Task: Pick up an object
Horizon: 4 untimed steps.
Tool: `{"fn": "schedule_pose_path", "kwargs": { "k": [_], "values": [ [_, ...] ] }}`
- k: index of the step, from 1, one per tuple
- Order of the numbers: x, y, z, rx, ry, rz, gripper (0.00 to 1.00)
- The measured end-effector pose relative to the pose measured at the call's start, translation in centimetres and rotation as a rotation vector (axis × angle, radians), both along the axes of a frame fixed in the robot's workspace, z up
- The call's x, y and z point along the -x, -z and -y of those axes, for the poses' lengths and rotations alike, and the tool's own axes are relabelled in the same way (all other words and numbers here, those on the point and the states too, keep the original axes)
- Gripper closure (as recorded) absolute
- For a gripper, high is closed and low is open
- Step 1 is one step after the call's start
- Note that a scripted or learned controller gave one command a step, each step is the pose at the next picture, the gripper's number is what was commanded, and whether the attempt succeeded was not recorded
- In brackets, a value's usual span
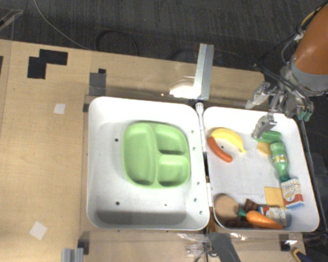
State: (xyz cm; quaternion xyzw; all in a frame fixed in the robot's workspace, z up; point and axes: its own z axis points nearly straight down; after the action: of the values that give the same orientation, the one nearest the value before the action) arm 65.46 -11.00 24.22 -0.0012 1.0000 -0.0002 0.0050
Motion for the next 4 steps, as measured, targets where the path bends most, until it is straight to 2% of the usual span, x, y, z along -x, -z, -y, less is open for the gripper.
{"fn": "schedule_pose_path", "kwargs": {
  "k": [1,2,3,4],
  "values": [
    [1.3,9.2,-3.0,-0.003,0.115,-0.008,0.00],
    [1.4,15.3,-2.9,-0.003,0.198,0.005,0.00],
    [6.0,15.2,-1.2,-0.004,0.308,0.005,0.00],
    [6.1,15.2,-2.5,-0.004,0.471,0.005,0.00]
  ]
}}
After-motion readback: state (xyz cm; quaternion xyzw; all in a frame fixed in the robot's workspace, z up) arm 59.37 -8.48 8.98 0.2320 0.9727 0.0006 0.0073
